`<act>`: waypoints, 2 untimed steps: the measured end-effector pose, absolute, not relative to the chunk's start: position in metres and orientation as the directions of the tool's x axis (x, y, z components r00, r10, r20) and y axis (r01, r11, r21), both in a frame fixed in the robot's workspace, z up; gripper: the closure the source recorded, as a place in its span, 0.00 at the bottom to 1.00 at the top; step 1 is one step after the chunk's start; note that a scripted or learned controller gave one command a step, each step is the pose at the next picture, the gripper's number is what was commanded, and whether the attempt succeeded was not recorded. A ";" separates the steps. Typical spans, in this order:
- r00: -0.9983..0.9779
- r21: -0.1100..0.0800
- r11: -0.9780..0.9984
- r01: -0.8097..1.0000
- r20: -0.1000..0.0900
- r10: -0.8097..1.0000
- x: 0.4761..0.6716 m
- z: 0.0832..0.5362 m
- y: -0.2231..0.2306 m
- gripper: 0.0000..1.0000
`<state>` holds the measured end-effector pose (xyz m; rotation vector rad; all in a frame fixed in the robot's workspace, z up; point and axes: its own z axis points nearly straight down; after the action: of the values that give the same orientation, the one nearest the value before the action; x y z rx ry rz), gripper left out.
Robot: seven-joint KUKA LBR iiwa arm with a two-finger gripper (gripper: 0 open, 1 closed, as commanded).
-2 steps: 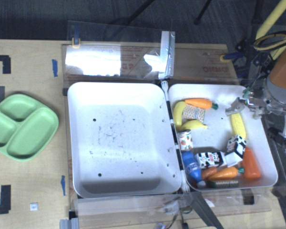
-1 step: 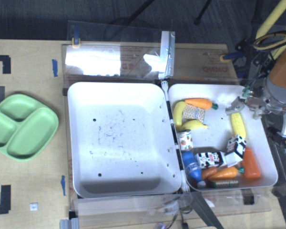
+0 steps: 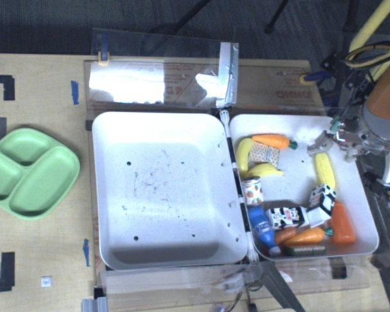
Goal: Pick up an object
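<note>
Pale wood makes up the tabletop (image 3: 39,252) you are looking down on, with two shallow white bins side by side. Your left bin (image 3: 162,187) shows bare, scuffed floor. Your right bin (image 3: 367,239) holds all the objects: a banana (image 3: 245,156) against its left wall, a carrot (image 3: 271,140) lying across the far end just beside it, and a small patterned packet (image 3: 261,154) between them. An ear of corn (image 3: 324,169) lies near the right wall. Toward the near end you have a small can (image 3: 251,190), a blue bottle (image 3: 260,226), a black-and-white carton (image 3: 285,215), a second carrot (image 3: 304,235) and an orange piece (image 3: 342,225) in the corner, packed close together.

Your arm comes in at the right edge, and the gripper (image 3: 341,138) sits over the bin's far right corner, just beyond the corn's far tip. You cannot tell how it is set, and nothing is seen in it.

A green divided plate (image 3: 29,172) rests on the tabletop well to the left of the bins.
</note>
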<state>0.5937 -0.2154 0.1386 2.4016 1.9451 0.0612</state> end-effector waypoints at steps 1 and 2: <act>-0.012 0.003 0.012 1.000 -0.002 1.000 0.626 0.244 -0.207 0.00; -0.272 0.005 0.272 0.962 -0.004 0.962 0.648 0.295 -0.190 0.00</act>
<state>0.6483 -0.1896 0.2947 1.8918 2.4999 0.0021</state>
